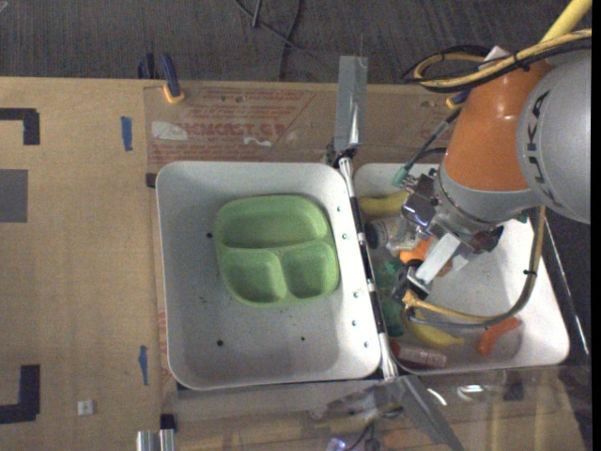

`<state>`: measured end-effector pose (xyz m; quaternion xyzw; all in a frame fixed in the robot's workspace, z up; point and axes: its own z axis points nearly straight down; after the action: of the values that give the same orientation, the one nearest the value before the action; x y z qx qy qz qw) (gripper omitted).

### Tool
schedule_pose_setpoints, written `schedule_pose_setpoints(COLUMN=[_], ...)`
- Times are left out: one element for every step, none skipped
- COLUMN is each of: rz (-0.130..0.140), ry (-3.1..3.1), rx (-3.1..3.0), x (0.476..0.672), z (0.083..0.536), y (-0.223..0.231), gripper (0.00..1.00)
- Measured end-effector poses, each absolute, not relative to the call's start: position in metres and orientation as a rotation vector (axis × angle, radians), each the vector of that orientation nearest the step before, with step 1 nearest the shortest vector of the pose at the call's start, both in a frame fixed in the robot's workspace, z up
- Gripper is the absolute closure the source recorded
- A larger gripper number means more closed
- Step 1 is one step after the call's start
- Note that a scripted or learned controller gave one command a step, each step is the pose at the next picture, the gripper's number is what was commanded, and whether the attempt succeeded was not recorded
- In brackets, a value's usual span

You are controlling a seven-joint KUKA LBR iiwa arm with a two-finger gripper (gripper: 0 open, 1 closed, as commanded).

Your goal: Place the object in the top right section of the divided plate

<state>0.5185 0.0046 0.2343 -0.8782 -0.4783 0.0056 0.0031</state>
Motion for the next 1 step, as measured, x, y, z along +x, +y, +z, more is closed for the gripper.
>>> schedule_pose_setpoints(rz=[0.013], ry=[-2.378], rx=[-2.041], x=[0.5337], z=[0.1803], y=[0.0630], gripper=[1.00])
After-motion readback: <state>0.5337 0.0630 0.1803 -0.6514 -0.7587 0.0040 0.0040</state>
